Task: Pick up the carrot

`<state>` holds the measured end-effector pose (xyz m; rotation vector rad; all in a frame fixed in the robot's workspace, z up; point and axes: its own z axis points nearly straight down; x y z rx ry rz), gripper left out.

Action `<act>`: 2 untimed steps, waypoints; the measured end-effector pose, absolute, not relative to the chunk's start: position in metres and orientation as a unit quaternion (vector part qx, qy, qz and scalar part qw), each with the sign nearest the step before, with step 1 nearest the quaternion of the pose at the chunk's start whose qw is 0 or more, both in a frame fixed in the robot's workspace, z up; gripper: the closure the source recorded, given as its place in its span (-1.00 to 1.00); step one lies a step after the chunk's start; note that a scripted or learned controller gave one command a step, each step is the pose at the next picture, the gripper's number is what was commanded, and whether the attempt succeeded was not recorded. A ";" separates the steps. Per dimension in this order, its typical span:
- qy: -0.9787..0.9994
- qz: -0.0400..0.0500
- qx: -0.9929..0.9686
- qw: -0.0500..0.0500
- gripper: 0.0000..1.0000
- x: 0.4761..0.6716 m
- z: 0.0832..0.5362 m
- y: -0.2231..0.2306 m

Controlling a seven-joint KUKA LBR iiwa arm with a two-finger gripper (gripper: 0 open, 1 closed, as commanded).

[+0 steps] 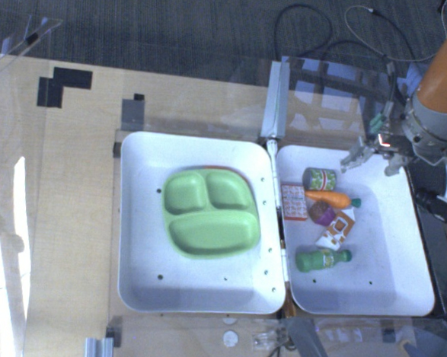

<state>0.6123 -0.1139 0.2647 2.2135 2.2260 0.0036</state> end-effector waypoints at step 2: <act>0.718 0.006 0.696 0.007 -1.00 0.638 0.099 -0.152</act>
